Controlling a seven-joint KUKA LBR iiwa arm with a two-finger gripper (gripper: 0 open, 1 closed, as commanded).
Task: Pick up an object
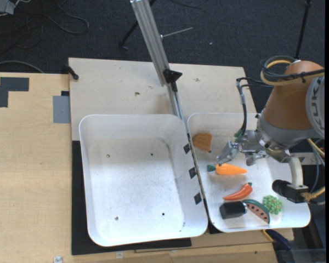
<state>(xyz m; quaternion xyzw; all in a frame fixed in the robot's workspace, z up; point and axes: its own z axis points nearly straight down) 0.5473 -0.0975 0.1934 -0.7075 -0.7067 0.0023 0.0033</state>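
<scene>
Camera view: right bin [296, 219] holds six things: one orange carrot [231, 170], brown piece [202, 141], red pepper [238, 192], black block [232, 210], watermelon slice [259, 211], green cluster [272, 203]. Gripper [228, 153] hangs just above the carrot; finger opening unclear.

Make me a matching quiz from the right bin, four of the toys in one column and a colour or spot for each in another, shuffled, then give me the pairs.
Things:
1. carrot
2. chili pepper
3. black block
4. bread piece

Descriptions:
A. brown, nearest the bin's far edge, by the divider
B. orange with a green end, just below the gripper
C. dark, near the bin's front edge, beside the watermelon slice
D. red-orange and curved, between the carrot and the black block

Pairs: 1-B, 2-D, 3-C, 4-A
</scene>
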